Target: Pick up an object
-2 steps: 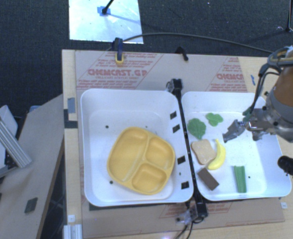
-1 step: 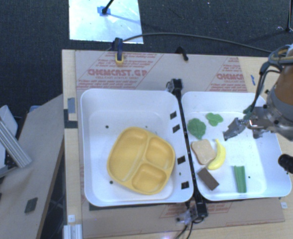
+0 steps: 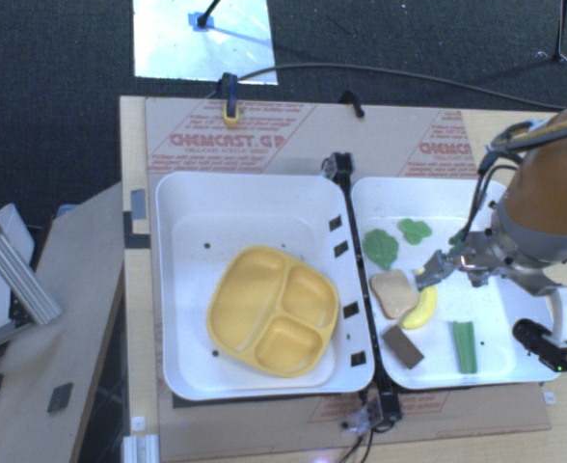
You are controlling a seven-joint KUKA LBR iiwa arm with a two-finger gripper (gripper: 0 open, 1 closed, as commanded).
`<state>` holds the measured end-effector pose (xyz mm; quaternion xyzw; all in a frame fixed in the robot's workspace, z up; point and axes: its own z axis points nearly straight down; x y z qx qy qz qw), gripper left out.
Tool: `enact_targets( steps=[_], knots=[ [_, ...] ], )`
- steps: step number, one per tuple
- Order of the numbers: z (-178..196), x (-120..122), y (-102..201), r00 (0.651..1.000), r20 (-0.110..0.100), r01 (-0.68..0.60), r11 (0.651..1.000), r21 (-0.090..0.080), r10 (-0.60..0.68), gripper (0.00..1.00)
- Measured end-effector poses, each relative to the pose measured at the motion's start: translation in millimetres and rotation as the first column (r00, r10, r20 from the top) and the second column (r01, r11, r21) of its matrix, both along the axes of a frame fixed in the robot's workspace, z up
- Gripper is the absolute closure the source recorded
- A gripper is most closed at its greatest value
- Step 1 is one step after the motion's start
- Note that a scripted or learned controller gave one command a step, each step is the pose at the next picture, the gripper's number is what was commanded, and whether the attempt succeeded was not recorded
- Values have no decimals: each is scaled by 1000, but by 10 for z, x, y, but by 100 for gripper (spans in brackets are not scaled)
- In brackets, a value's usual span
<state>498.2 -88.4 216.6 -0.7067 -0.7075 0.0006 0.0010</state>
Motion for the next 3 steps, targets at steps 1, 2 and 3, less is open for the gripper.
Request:
enact_targets(
  steps=[1,2,3],
  knots=[
    [-606,-21,-64,1000,-2,1,1000,0,-1,0],
    [-1026,-36,-64,1000,0,0,1000,1,0,0],
    [-899,-21,-67,1000,5,-1,1000,0,1,100]
  ],
)
